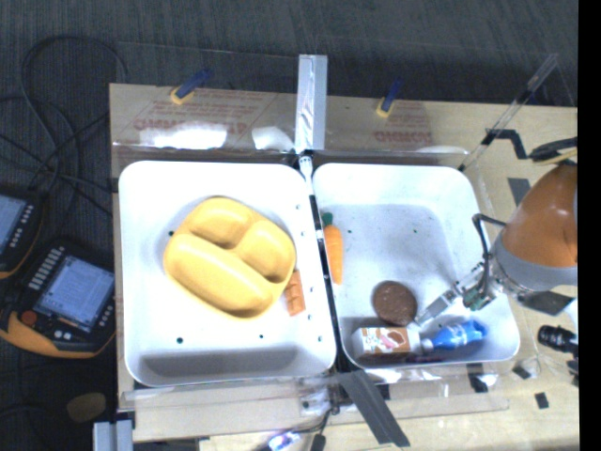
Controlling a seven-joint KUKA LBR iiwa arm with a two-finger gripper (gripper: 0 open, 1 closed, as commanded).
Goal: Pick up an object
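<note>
Left bin [141, 346]: carries a big yellow bread-shaped loaf [230, 255] near the middle; a small orange piece [295, 294] tucked just beside its right edge, against the divider.
Divider side of right bin [394, 181]: a carrot [332, 250] lying lengthwise along the left wall, green tip toward the far end.
Middle of right bin: a round brown disc [394, 301], flat on the floor, apart from the carrot.
Front wall of right bin: a small carton with a red and white label [385, 340], lying on its side just below the disc; a blue bottle [455, 334] lying beside it to the right, nearly end to end.
Hand [449, 299]: low in the right bin, angled down and leftward, tip just above the blue bottle and just right of the disc; nothing visible between the fingers; cannot tell how far open.
Arm [545, 224]: orange band and grey wrist over the right rim of the bin.
Tabletop [216, 120]: brown board behind both bins, with two small clips at the far edge.
Step in hand: likely the approach, closing in on a target; no object lifted yet.
Likely target: blue bottle or brown disc, both nearest the tip; hard to say which.
Next move calls for: lowering squarely over one item, keeping clear of the carton and the front wall, then closing and lifting straight up.
</note>
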